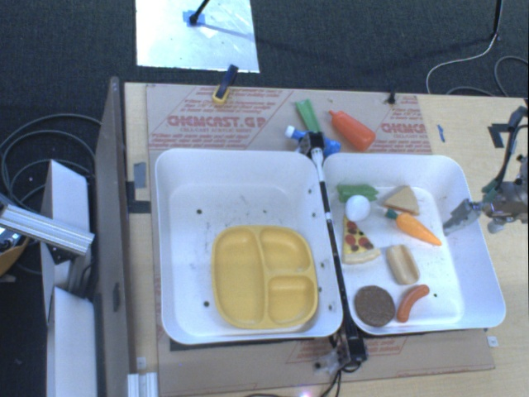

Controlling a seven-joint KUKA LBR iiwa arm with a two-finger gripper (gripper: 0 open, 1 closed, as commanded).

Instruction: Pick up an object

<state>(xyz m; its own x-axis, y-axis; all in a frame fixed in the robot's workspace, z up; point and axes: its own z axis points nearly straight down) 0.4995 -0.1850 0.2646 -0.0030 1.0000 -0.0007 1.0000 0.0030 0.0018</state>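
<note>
The left bin [178,246] holds a yellow divided tray [264,275]. The right bin [483,279] holds toy food: pizza slice [358,243], brown patty [374,305], bun [402,264], carrot [417,229], sausage [412,302], white egg [358,207]. The gripper [459,215] hangs over this bin's right rim, carrying nothing; how wide it stands I cannot tell.

There were two white bins [248,165]. The left one held one yellow tray [264,275]. In the right one lay seven toy foods: one carrot [417,230], one pizza slice [359,243], one sausage [412,302], one burger patty [374,305], one bun [402,264], one bread wedge [402,199], one white ball [357,208].
</note>
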